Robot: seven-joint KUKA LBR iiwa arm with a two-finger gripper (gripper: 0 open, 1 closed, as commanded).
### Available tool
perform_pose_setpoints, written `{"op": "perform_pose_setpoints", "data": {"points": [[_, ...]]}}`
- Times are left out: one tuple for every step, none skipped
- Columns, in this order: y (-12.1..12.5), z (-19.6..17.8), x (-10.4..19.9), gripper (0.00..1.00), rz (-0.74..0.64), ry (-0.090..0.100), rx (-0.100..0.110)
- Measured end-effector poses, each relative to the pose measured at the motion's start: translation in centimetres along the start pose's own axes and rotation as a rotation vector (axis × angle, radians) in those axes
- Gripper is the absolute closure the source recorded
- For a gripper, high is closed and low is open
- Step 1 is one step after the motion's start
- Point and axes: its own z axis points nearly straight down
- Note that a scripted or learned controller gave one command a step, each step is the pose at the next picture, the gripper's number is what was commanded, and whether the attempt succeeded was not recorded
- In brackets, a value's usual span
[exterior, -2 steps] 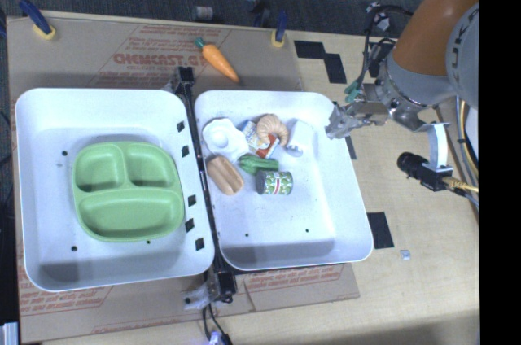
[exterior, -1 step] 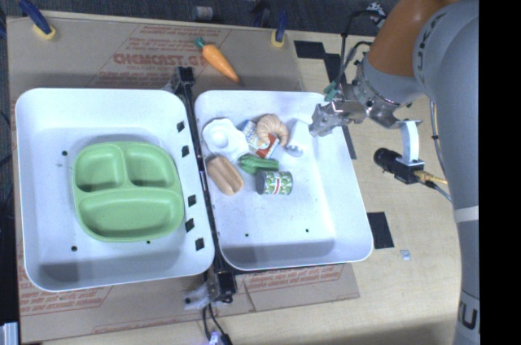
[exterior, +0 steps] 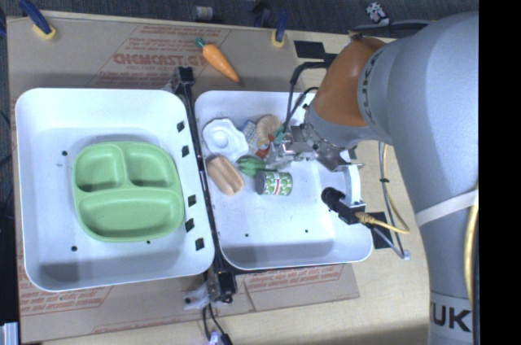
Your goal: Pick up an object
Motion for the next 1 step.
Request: {"op": "perform_pose_setpoints", "data": {"points": [[-4.72, -10.63, 1.92, 1.0, 0.001, 0.002, 0.006]]}}
